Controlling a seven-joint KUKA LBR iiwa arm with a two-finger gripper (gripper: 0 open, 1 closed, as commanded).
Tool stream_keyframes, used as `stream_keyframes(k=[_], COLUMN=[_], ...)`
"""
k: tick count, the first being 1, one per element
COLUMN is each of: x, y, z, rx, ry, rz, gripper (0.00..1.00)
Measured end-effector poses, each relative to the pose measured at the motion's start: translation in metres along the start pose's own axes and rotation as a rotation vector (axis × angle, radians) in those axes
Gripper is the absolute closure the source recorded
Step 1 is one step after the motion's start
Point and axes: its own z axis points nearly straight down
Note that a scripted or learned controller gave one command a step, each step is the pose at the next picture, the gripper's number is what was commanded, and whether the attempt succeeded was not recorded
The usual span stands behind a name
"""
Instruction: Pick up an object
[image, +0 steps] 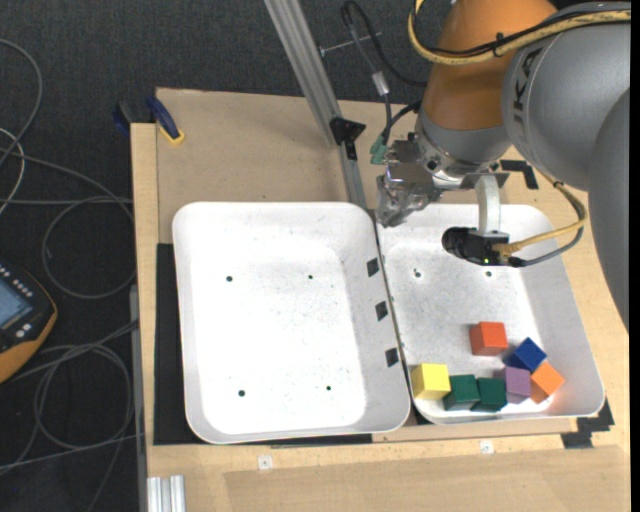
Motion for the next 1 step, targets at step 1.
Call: stream_keyframes(k=[1], x=[0.0556], y=[0.0020], z=[0.0018], rx=[-0.005], ry=[0.000], rz=[0.000], gripper=[1.00])
